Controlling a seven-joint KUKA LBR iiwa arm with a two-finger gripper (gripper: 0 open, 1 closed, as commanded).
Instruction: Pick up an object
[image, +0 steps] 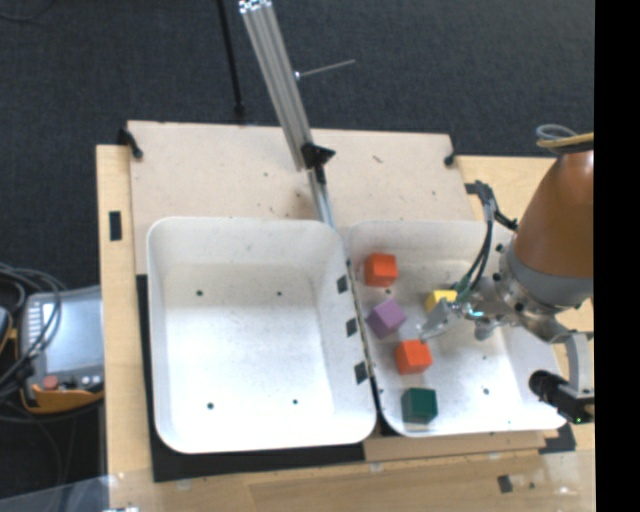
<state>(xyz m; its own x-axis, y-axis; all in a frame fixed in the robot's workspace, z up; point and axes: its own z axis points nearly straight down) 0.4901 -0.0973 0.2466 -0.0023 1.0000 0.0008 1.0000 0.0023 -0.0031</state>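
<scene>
The right bin (470, 240) holds several small blocks: an orange cube (380, 268) near its back left, a purple cube (386, 317) below it, a red-orange cube (413, 355) further forward, a dark green cube (419, 405) by the front wall, and a yellow block (440, 299) in the middle. My gripper (440, 320) reaches in from the right and hangs low over the bin, just beside the yellow block and above the red-orange cube. The wrist hides part of the yellow block.
The left bin (160, 300) lies beside the right one, their walls meeting in the middle. A slanted aluminium rail (285, 95) rises from the back of the bench. Cables and a grey box (60, 345) sit off the left edge.
</scene>
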